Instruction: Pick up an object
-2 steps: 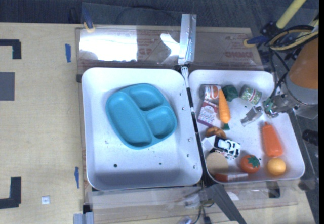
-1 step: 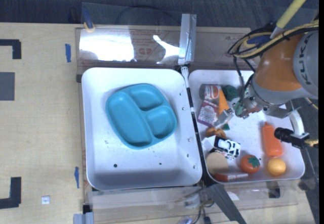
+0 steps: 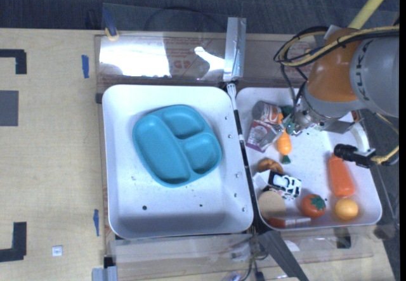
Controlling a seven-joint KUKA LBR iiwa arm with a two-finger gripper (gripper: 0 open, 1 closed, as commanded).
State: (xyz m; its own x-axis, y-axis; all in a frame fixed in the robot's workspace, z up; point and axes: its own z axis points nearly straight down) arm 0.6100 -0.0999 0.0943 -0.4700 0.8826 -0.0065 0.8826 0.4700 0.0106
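Now: grey arm with orange band (image 3: 333, 77) reaches in from frame right, wrist low over right shallow white bin (image 3: 317, 159), upper part. Gripper (image 3: 293, 122) sits just above small orange carrot toy (image 3: 284, 144), likely lined up for grab. Finger spread: cannot tell, wrist hides it. Carrot lies mid-bin, upper centre, long axis near vertical in frame, green tip toward bottom. Left white bin (image 3: 117, 165) carries blue divided plastic tray (image 3: 177, 143), well apart.
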